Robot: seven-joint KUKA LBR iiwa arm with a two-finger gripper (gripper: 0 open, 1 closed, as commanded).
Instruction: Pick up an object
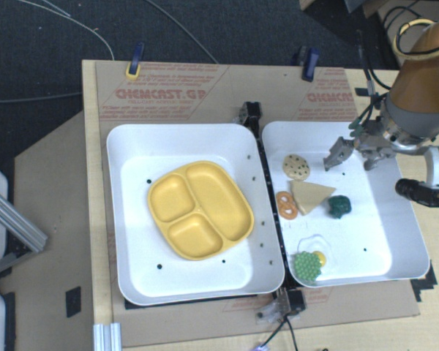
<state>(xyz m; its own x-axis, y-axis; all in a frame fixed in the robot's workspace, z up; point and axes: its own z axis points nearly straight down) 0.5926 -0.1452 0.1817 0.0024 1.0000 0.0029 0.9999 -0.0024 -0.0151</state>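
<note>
Here the tan wedge [312, 194] tapers toward the right bin's [395, 258] far-right corner.

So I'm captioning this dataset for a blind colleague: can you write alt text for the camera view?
A grey robot arm reaches from the right, its open gripper hovering over the right bin, holding nothing. Below it lie a cookie, pretzel, cheese wedge, broccoli and peas. The left bin holds a yellow divided plate.

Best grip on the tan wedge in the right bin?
A judgement: take the tan wedge from above, claw closing across its narrower right tip. It lies flat, the pretzel sits against its left end and the green piece just right, so sides are crowded.
</note>
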